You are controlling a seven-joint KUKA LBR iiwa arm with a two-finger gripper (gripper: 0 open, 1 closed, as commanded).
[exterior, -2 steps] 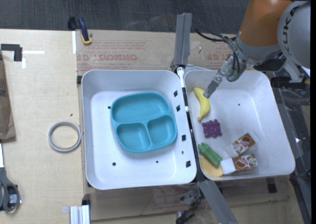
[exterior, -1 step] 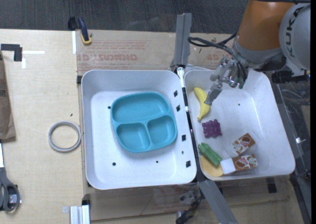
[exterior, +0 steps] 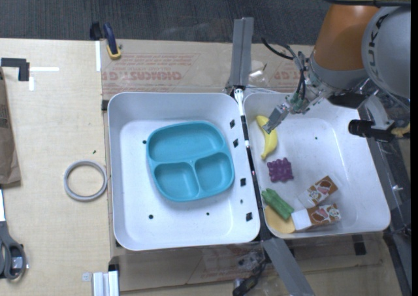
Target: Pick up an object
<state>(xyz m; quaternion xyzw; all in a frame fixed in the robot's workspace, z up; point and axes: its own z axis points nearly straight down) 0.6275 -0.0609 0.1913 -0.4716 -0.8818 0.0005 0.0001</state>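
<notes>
Banana [exterior: 268, 141], smooth curved yellow plastic, lies at 10 o'clock in the right bin [exterior: 356, 177]. I see the hand [exterior: 277, 118] just above its top end; grip width I cannot tell. Knobbly purple grapes [exterior: 280, 170] sit at 6 o'clock of the banana. Glossy teal divided plate [exterior: 190, 160] occupies the left bin [exterior: 130, 177].

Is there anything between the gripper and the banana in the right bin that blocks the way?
Nothing visible blocks it. The gripper sits right at the upper end of the banana in the right bin. The grapes lie below the banana, apart from it.
</notes>
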